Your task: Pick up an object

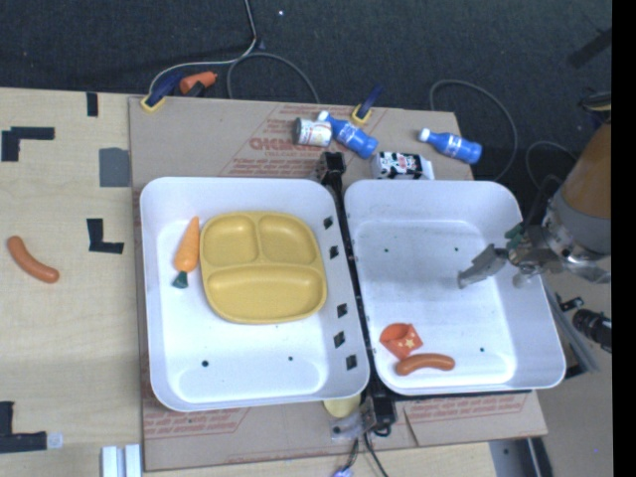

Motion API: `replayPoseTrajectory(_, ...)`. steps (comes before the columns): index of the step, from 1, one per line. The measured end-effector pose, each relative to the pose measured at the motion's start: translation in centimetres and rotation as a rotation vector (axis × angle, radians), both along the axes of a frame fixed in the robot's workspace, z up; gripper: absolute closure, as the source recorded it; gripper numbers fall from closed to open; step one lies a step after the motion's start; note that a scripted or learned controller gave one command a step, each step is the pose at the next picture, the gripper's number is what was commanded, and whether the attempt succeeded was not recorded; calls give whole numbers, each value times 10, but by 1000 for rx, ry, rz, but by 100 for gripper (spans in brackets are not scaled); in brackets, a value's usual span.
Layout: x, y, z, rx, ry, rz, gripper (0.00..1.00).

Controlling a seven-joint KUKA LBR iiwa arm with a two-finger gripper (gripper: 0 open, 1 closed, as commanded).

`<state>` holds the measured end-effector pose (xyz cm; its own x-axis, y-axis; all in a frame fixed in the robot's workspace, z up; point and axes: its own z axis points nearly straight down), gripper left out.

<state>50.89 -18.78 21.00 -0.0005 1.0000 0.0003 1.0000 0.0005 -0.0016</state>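
Leftmost, a stray sausage lies on the bench near its left edge, outside both bins and well away from the arm. Next, the left bin carries a carrot just beside the left side of a yellow divided plate. Behind the bins, by the bench's back edge, lie two blue bottles. Further right, the right bin has a red piece and a second sausage close together near its front edge; either is probably a pick candidate. Over that bin's right side hangs the gripper, which has hold of nothing; whether its fingers are parted I cannot tell. It sits well apart from both pieces, so no grasp has begun.
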Motion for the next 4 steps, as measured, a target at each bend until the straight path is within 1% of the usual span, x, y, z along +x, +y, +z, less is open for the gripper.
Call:
replayPoseTrajectory(1,67,54,-130,-5,-8,6,0)
replayPoseTrajectory(2,126,95,-124,-2,-8,6,0)
replayPoseTrajectory(3,160,89,-125,-2,1,4,0)
replayPoseTrajectory(4,160,90,-125,-4,-2,1,0)
